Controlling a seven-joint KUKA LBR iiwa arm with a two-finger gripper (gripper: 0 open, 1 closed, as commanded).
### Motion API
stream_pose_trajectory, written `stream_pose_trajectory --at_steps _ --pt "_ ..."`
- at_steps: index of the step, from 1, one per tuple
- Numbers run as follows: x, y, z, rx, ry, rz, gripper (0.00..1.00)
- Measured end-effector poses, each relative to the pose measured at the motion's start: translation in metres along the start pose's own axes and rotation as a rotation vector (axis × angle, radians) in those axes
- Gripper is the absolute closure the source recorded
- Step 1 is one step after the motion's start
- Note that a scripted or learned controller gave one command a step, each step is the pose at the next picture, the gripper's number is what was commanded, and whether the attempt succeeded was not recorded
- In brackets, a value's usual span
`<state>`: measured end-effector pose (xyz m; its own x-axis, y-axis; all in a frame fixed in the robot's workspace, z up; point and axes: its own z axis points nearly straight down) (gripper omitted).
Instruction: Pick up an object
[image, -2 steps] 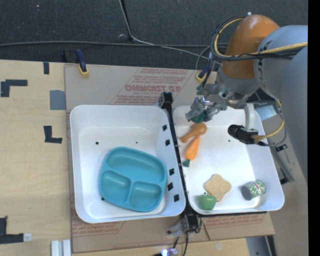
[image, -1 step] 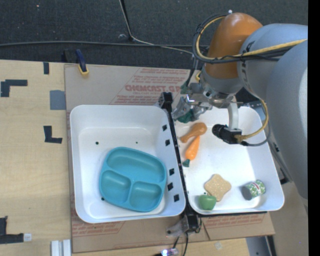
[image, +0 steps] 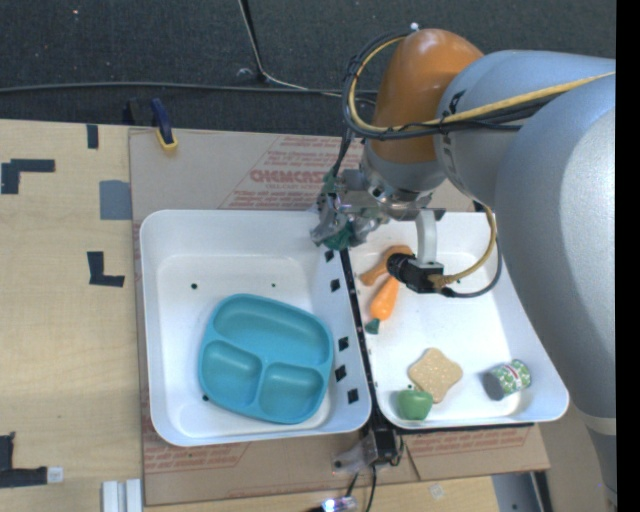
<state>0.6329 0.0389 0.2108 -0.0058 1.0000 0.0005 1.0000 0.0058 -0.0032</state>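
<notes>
Blue divided plate (image: 266, 358) lies in the left bin (image: 160, 300), below and left of the gripper (image: 338, 232). Gripper hangs over the divider between bins; its grip state cannot be told. Carrot (image: 384, 298) just right and below; cracker (image: 435, 372), green fruit (image: 414, 404), small can (image: 508, 378) farther below-right.

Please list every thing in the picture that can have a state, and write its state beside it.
blue divided plate: lying flat in the left bin, right way up
toy carrot: lying in the right bin
bread slice: lying flat, right bin
green toy: resting by the right bin's front wall
small can: on its side
gripper: above the bins' divider
</notes>
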Motion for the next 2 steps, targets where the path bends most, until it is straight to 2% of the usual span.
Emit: stream_pose_trajectory --at_steps 1,2 --pt "0.047 -0.0027 -0.0034 -0.001 0.0 -0.001 1.0" --pt "0.0443 -0.0026 -0.0033 -0.001 -0.001 0.003 0.0"
